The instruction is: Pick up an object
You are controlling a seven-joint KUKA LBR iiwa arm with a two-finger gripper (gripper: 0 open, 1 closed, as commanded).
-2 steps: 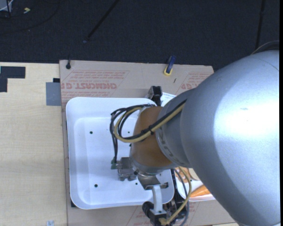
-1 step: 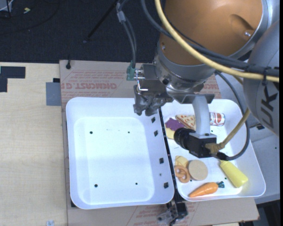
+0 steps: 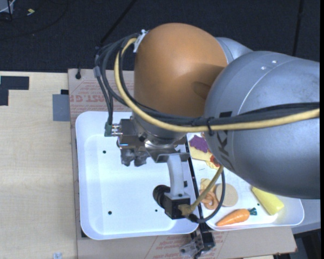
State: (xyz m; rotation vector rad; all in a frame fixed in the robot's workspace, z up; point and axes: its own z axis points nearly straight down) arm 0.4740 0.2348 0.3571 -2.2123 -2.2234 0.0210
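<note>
- The arm (image 3: 259, 123) is reaching across both bins.
- Its gripper (image 3: 134, 156) is hovering over the left bin (image 3: 97, 198); I cannot tell its state.
- A carrot (image 3: 235, 216) is lying loose in the right bin (image 3: 298, 216), ready for picking.

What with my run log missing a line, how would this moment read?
gripper: above left shallow white bin | held: nothing seen | orange toy carrot: in right white bin

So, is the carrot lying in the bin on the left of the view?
No, the carrot lies in the right bin, close to that bin's near rim.
</note>
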